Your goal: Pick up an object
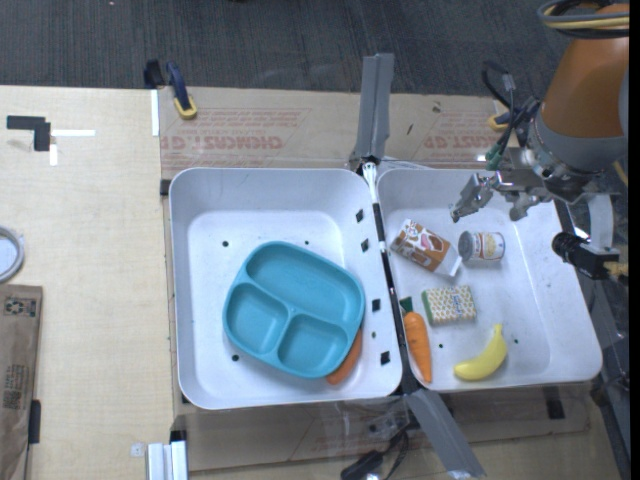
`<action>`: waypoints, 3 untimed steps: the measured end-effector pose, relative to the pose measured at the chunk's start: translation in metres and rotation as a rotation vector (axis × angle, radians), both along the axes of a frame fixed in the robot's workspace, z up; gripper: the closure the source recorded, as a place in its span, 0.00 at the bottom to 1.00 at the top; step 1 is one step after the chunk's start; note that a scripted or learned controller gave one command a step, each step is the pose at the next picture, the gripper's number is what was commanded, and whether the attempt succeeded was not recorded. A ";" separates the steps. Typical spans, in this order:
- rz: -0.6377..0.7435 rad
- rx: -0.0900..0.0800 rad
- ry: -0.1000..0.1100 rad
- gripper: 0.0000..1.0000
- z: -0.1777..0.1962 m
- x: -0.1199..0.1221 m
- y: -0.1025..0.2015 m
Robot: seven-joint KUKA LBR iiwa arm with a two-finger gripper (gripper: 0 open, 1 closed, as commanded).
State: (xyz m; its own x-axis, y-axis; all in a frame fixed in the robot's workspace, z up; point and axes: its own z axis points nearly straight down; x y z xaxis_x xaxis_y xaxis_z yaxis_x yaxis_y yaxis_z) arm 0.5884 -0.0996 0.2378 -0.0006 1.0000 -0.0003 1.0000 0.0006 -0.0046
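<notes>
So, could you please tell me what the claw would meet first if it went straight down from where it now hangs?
Probably the bare floor of the right bin, left of the small can. The claw hangs above that bin's far end, though depth is hard to judge from this slant.

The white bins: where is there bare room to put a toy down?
The left bin has bare floor along its far side, beyond the blue plate. The right bin has a bare strip on its right, past the can and banana. Its middle is crowded by the carton, sponge and carrot.
</notes>
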 end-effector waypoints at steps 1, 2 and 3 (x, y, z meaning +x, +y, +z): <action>0.013 -0.001 -0.004 0.00 0.034 0.026 0.041; 0.081 0.000 -0.002 0.00 -0.091 0.019 -0.003; 0.048 -0.010 -0.045 0.00 -0.118 0.006 -0.056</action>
State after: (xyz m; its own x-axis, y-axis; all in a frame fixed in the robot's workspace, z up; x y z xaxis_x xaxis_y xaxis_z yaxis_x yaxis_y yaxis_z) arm 0.5948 -0.1551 0.1197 -0.0486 0.9988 -0.0115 0.9980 0.0490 0.0399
